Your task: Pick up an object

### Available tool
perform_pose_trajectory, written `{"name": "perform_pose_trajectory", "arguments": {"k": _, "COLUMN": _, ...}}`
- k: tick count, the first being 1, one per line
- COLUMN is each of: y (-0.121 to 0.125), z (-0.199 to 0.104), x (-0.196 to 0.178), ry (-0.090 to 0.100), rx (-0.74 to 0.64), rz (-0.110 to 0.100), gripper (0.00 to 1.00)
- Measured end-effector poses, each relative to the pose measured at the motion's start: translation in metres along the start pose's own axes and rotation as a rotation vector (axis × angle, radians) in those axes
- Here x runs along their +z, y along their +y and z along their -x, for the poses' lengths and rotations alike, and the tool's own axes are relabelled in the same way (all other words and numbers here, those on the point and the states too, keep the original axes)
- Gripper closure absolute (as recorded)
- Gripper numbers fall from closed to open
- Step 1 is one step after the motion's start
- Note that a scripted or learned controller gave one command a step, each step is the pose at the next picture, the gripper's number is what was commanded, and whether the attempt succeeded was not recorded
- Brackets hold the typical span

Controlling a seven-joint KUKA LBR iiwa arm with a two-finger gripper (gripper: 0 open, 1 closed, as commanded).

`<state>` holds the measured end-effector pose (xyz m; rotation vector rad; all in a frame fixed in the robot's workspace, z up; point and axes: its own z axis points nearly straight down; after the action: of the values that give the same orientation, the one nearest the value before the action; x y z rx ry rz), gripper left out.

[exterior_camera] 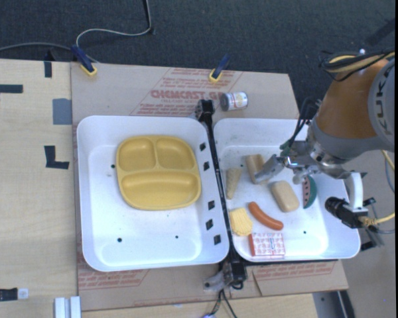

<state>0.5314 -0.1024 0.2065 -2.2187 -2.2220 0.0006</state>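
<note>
Gripper low in right bin, by tan block; finger state I can't tell. I'd centre over block, clear of bun, before closing.

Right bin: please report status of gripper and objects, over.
Gripper low in right bin, nothing seen held. Nearest: tan block, bread roll. Watermelon slice beside wrist.

Evenly and brightly lit from overhead; no hard shadows. Near blown-out whites on both bins, with little surface detail left. Soft shading only beneath the yellow tray and under the arm at right. Dim, grainy carpet along top. Mild softness and blockiness throughout; small food items lacking crisp edges.
</note>
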Motion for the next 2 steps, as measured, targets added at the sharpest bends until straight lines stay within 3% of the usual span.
{"name": "perform_pose_trajectory", "arguments": {"k": 1, "y": 0.071, "z": 0.012, "x": 0.111, "ry": -0.003, "rx": 0.002, "rz": -0.001, "gripper": 0.0}}
{"name": "perform_pose_trajectory", "arguments": {"k": 2, "y": 0.107, "z": 0.033, "x": 0.12, "ry": -0.001, "rx": -0.001, "rz": 0.004, "gripper": 0.0}}
